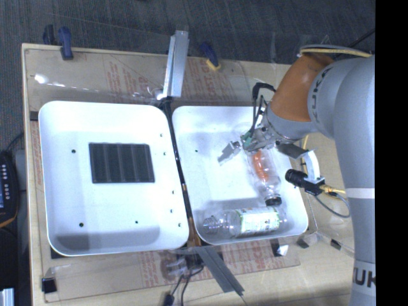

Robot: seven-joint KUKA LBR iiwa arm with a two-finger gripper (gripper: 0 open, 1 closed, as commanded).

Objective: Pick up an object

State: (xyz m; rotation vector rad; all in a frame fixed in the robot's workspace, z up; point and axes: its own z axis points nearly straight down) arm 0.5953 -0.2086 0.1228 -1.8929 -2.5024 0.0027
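White plastic everywhere on this bench: two shallow white bins side by side, the left bin (57, 171) with a dark ribbed rectangular panel (121, 162) sitting flat in its middle, the right bin (197, 171) holding the bottles. Lying along the near wall of the right bin is a clear plastic bottle with a pale paper label (245, 222), on its side; there's printing on that label but it's too small and blurry for me to read. Closer to the far right is a second clear plastic bottle with orange-tinted contents and a black cap (264, 174), also lying down, cap end toward the near wall. The grey arm with the orange band (331, 107) comes in from the right, and its two-finger gripper (237, 146) hangs low over the right bin, right at the far end of the orange bottle; can't tell from here whether the claw is spread or pinched, it's just a tangle of metal and cable. The only writing I can pick out on the robot is a bit of "KU" lettering (364, 276) low on the arm. The bench top (95, 75) looks like brownish board under clear film, with faint reddish print I can't make out, blue clamps (64, 42) on the far edge, a grey metal bar (176, 64) standing between the bins, and dark carpet-like floor (95, 5) beyond.
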